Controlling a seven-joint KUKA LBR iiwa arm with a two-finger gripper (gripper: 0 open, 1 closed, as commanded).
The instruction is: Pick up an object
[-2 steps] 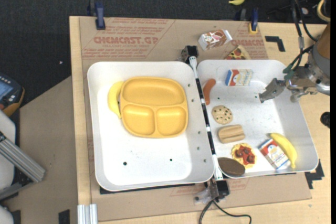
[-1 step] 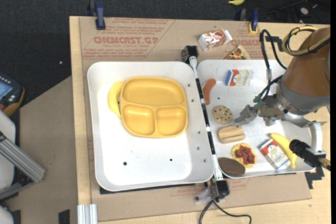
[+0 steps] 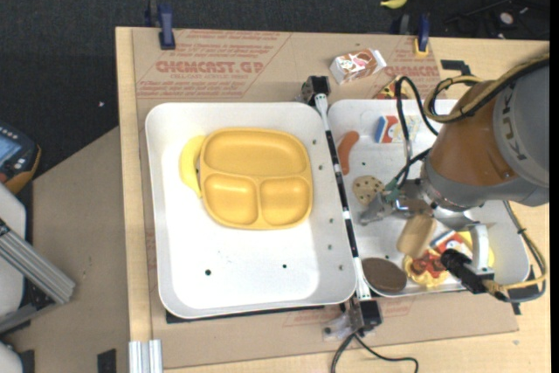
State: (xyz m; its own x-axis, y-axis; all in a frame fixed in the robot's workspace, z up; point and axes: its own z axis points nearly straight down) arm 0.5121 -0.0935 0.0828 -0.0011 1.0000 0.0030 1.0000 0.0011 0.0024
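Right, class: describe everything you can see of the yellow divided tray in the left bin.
The yellow divided tray looks like smooth moulded plastic with rounded corners. It has one long compartment along the far side and two smaller ones nearer the camera. It lies flat, open side up, on the floor of the left bin, towards its far half. A paler yellow piece pokes out from beneath its left edge.

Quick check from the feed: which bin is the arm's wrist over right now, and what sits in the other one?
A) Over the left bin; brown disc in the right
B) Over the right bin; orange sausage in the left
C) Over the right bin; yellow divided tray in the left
C: the arm hangs over the right bin, and the yellow divided tray lies in the left bin.
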